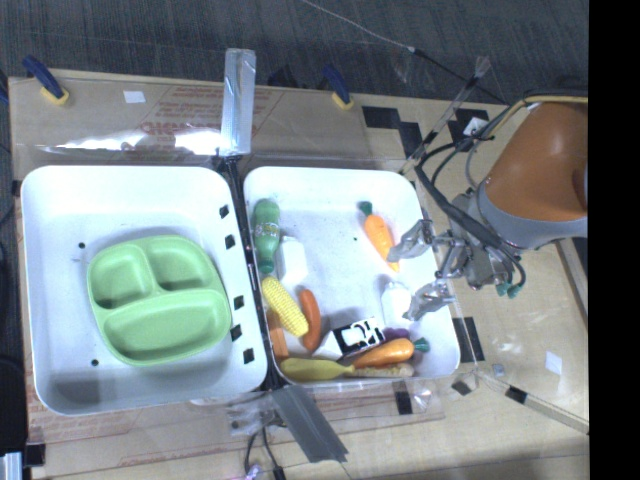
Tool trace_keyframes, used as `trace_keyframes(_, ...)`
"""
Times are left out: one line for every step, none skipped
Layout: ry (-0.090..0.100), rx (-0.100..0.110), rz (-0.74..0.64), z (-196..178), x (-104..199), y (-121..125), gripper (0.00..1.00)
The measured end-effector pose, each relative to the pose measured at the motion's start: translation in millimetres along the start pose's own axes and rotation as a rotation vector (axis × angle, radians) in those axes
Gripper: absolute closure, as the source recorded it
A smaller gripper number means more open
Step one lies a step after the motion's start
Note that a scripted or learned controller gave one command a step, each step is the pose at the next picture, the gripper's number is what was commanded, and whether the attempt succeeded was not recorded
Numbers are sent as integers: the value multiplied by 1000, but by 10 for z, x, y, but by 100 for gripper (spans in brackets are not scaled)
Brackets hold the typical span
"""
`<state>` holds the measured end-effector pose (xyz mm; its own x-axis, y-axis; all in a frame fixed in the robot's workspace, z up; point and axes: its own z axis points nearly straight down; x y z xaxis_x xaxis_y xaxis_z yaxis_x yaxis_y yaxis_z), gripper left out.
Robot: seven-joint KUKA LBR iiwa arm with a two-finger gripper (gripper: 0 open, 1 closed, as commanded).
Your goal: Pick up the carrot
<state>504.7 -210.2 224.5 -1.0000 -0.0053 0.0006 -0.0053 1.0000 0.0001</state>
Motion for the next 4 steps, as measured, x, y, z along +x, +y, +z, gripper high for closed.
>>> trace_keyframes(0, 0, 174, 552, -568, 27, 0)
trace_keyframes(-2, 1, 513, 1326, -974, 1, 0)
trace_keyframes(-7, 2, 502, 1202, -1001, 21, 100)
trace_keyframes(-1, -1, 1010, 695, -837, 728, 100)
